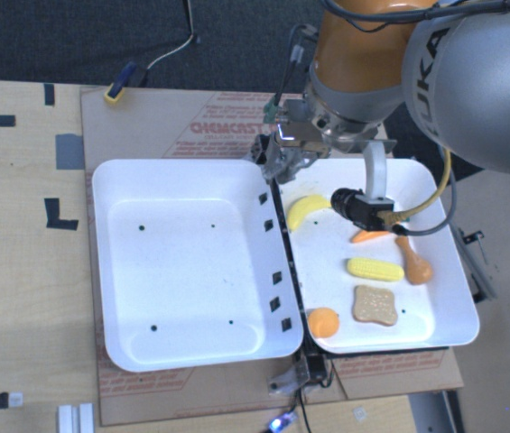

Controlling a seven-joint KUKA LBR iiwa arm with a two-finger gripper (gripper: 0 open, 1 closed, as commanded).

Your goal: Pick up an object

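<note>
- Two shallow white bins side by side on the worktop (pixel 20 242), sharing a dark divider; left bin (pixel 182 269) bare white floor with a few dark dots; right bin (pixel 449 327) carrying all the pickable items, so any grab has to happen there.
- Items in right bin: banana (pixel 308 211) near the divider at the upper left; carrot (pixel 369 235) just beside a black fitting on the arm; corn cob (pixel 375 269) mid-bin; drumstick (pixel 414 262) just right of the corn; bread slice (pixel 375 305) below the corn; orange (pixel 324 322) at the lower left corner near the divider.
- Items lying flat and mostly apart from one another; probably scattered to give room for a descent on each.
- Arm (pixel 372 43) reaching in from the right, wrist low over the upper edge of the right bin; jaws (pixel 283 156) just above the banana, close to the divider; cannot tell whether parted or closed, tips lost in clutter.
- Nothing visibly between them; banana judged the likeliest target from nearness alone; divider wall close by, a possible snag.
</note>
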